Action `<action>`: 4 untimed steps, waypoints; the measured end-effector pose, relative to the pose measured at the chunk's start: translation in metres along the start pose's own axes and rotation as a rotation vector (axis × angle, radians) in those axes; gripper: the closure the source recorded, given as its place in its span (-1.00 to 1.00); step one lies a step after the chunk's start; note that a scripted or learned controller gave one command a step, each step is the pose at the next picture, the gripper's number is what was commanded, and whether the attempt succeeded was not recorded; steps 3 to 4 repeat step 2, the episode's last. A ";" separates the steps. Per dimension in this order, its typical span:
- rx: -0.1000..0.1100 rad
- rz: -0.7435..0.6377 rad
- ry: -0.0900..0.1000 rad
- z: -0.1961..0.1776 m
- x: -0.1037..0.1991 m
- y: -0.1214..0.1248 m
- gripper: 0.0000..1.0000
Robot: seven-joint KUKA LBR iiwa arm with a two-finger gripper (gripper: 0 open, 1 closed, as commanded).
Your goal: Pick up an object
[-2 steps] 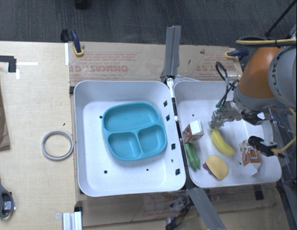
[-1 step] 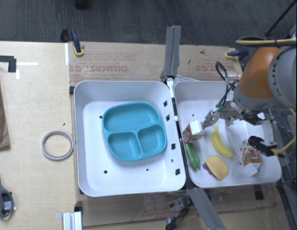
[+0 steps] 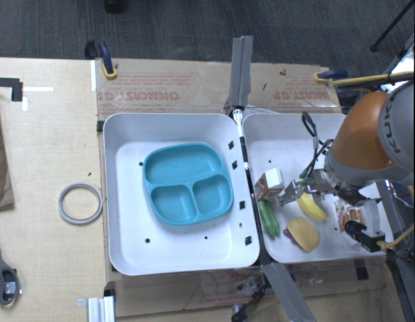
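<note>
Claw [image 3: 302, 192] is hanging low inside the right bin [image 3: 287, 129], just beside the yellow banana [image 3: 312, 208] and close to the small brown-and-white carton [image 3: 266, 183]; I cannot tell how it is set or whether it is touching anything. Banana is lying near the bin's middle, a green vegetable [image 3: 269, 219] is resting along the left wall, and a tan rounded piece [image 3: 303, 234] is sitting toward the front edge. Left bin [image 3: 120, 200] is carrying a blue divided tray [image 3: 188, 183]. Judgement: nothing is lifted yet; grasp and lift are remaining.
</note>
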State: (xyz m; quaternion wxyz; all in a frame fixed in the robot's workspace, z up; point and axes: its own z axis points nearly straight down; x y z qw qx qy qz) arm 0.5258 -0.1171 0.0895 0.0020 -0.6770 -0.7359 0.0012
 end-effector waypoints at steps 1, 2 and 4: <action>0.001 0.006 0.001 -0.008 -0.002 0.000 1.00; -0.002 -0.056 -0.003 -0.145 0.033 0.003 1.00; -0.002 -0.056 -0.003 -0.145 0.033 0.003 1.00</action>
